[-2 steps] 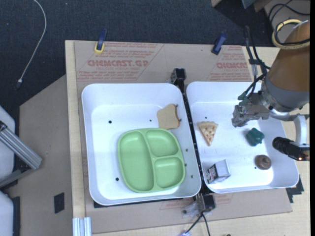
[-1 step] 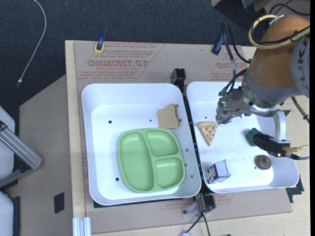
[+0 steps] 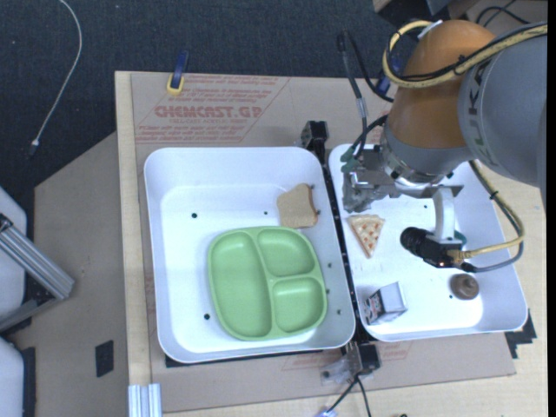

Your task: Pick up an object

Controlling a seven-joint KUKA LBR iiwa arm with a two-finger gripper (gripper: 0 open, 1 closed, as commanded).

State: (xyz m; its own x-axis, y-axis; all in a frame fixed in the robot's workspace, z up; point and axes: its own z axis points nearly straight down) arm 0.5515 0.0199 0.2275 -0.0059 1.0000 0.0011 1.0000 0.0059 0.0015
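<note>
Sitting in the left bin (image 3: 165,233), a green divided plate (image 3: 265,281) has a tan bread slice (image 3: 298,205) at its one o'clock, against the dividing wall. In the right bin (image 3: 499,311), the pizza slice (image 3: 367,233), a pale triangle dotted red, seems the likely target, lying flat and apart from the small box (image 3: 387,301) at its six o'clock. The end effector (image 3: 360,189) hangs at its twelve o'clock, nothing between its fingers; I cannot tell whether they're spread or closed.
</note>
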